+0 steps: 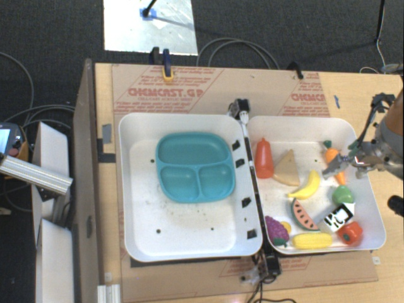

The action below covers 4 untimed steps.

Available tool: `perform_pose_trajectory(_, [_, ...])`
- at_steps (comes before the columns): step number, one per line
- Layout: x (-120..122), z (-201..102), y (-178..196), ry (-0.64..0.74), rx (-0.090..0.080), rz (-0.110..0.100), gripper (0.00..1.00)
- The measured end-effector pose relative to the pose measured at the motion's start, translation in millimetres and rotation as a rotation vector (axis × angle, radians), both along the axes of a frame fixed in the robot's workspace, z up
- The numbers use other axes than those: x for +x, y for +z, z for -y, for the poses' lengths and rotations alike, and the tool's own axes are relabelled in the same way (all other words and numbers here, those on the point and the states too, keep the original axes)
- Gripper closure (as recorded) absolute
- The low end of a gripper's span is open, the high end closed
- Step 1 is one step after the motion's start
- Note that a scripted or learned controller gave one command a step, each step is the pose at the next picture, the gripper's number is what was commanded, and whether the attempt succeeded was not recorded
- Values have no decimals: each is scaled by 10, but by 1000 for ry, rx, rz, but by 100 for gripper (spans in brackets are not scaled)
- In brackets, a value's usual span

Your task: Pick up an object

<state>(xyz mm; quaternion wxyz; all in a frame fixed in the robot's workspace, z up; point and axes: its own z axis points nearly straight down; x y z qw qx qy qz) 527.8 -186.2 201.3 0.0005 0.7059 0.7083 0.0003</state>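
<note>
Nearest the front rim of the right bin (369, 169) lie a yellow corn cob (312, 240), purple grapes (276, 228), a red tomato (350, 232) and a black-and-white block (338, 216). Behind them sit a watermelon slice (303, 215), a green pepper (343, 194) and a banana (307, 185). Farther back are a tan wedge (287, 168), a red bottle (263, 158) and a carrot (335, 163). The gripper (338, 165) hangs over the carrot; whether it pinches anything I cannot tell. The left bin (139, 188) bears a teal divided plate (194, 167).
</note>
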Motion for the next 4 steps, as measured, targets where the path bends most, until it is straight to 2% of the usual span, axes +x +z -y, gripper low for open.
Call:
perform_pose_trajectory(1, [265, -215, -1124, 3, 3, -3, 0])
perform_pose_trajectory(2, [280, -194, -959, 1, 0, 5, 100])
perform_pose_trajectory(3, [269, -733, -392, 6, 2, 5, 100])
perform_pose_trajectory(4, [766, -1445, 301, 10, 1, 10, 100])
